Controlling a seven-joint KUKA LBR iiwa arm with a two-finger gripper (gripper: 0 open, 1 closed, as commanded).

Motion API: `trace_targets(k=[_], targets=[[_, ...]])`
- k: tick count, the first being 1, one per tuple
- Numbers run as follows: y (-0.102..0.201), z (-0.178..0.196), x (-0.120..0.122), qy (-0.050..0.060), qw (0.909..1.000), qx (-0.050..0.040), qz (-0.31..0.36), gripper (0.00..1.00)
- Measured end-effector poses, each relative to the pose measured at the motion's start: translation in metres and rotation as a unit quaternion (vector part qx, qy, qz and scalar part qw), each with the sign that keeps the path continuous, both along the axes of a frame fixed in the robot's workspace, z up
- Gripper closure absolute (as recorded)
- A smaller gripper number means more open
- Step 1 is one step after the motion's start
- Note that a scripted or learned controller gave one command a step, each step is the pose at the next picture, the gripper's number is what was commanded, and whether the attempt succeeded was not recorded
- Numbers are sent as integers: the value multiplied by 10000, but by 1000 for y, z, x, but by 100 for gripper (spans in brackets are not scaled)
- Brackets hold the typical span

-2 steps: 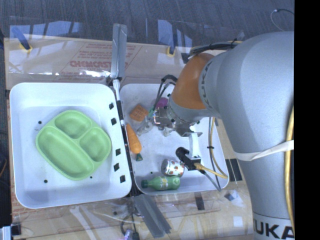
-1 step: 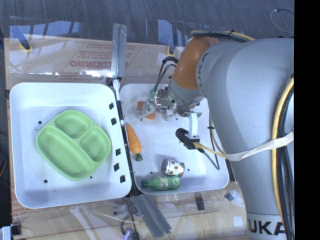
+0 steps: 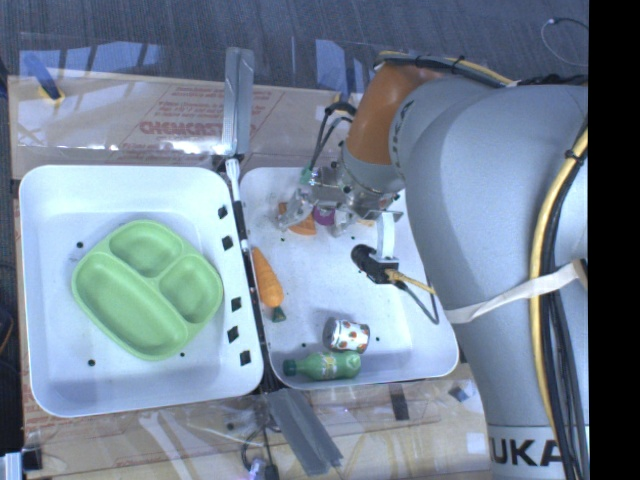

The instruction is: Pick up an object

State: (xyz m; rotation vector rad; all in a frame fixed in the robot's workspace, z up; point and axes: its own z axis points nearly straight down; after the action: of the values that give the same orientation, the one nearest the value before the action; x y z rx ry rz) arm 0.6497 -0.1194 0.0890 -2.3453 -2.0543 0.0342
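Observation:
My gripper (image 3: 318,204) is low over the far end of the right bin (image 3: 420,353), under the arm's orange band (image 3: 372,118). A small purple item (image 3: 325,216) and a small orange piece (image 3: 302,229) lie right at its tip; whether either is held is hidden. A carrot (image 3: 266,279) lies along the bin's left wall. A patterned can (image 3: 346,335) lies on its side near the front. Beside the can, at the front wall, lies a green bottle (image 3: 325,366).
The left bin (image 3: 40,368) holds a green divided plate (image 3: 146,288). A divider with black clips (image 3: 238,268) runs between the bins. The arm's grey body (image 3: 490,218) covers the right side, with a black cable (image 3: 385,268) hanging over the right bin.

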Motion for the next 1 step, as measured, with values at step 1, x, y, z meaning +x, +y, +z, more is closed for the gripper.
trace_targets(k=[1], targets=[[2,7,-3,78,10000,8,46,100]])
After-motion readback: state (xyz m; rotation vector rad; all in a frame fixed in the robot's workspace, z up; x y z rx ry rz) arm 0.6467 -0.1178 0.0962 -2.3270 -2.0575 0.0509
